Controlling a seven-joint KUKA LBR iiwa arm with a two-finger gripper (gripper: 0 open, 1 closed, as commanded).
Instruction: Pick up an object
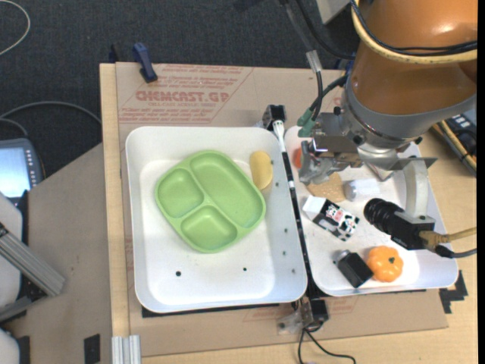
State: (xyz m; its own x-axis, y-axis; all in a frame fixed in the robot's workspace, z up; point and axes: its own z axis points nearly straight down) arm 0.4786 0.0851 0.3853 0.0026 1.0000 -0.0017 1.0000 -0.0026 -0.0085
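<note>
My gripper (322,165) hangs low over the back left part of the right bin (439,279), mostly hidden under the big grey and orange wrist. Just under it lies a tan piece (331,186), with a small grey thing (350,191) beside it and a bit of red (298,158) at the bin's left wall. In front of them sits a white toy with black spots (334,218). An orange pumpkin (386,264) and a black block (351,269) rest near the front edge.
The left bin (151,279) bears a green divided plate (210,201) with a yellow fruit (261,170) by its right rim. A black rail (292,203) runs between the bins. Cardboard (182,89) lies behind them.
</note>
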